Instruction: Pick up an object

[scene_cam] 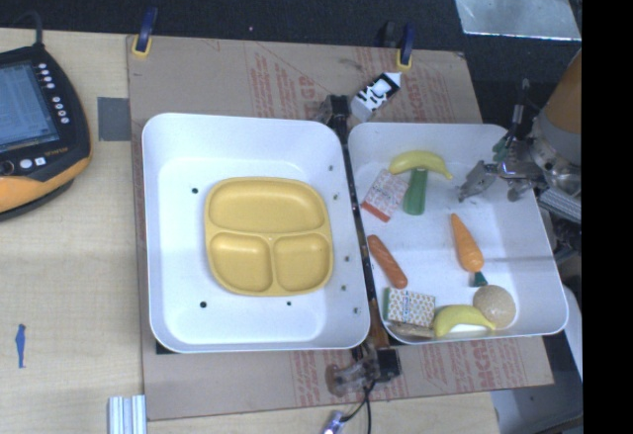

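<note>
The right bin (514, 224) holds a yellow banana (419, 162), a green cylinder (415, 191), a small red-and-white packet (384, 194), two orange carrots (388, 261) (466, 241), a patterned box (410, 306), a second banana (462, 319) and a tan ball (495, 304). My gripper (482, 180) hangs over the bin's upper right part, to the right of the green cylinder and above the right carrot. Its fingers are spread apart with nothing between them.
The left bin (173, 224) holds a yellow three-compartment tray (269, 233). A teach pendant (35, 126) lies at the far left of the bench. A black-and-white tag (376, 93) sits behind the bins. Clamps (145, 30) (405, 44) hold the cardboard's back edge.
</note>
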### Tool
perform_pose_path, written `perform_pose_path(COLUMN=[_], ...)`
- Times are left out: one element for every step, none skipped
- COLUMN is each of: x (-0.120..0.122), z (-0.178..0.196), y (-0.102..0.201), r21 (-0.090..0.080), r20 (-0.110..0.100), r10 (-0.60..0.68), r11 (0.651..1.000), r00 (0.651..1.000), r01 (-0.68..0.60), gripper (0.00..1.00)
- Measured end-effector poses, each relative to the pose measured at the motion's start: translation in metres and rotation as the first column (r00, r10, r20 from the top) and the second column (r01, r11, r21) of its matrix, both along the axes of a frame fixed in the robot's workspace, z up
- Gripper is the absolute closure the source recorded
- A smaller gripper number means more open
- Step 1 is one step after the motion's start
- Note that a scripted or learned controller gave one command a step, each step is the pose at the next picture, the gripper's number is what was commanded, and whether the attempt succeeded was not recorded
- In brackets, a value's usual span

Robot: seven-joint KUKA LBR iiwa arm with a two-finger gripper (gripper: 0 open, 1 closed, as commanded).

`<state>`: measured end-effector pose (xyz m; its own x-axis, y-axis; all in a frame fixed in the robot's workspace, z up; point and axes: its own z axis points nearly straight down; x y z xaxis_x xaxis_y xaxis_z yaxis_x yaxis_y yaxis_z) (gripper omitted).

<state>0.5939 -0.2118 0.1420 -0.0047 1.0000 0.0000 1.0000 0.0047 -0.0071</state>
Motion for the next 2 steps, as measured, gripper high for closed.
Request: perform_pose_path(x=[-0.034,-0.033], z=[-0.051,-0.04], y=[0.044,0.042], r21=[0.001,-0.001], r20=[0.001,0.0], r10=[0.002,0.004], r11=[1.0,1.0], r00=[1.0,1.0], r01=[-0.002,-0.004], gripper=[0.0,1.0])
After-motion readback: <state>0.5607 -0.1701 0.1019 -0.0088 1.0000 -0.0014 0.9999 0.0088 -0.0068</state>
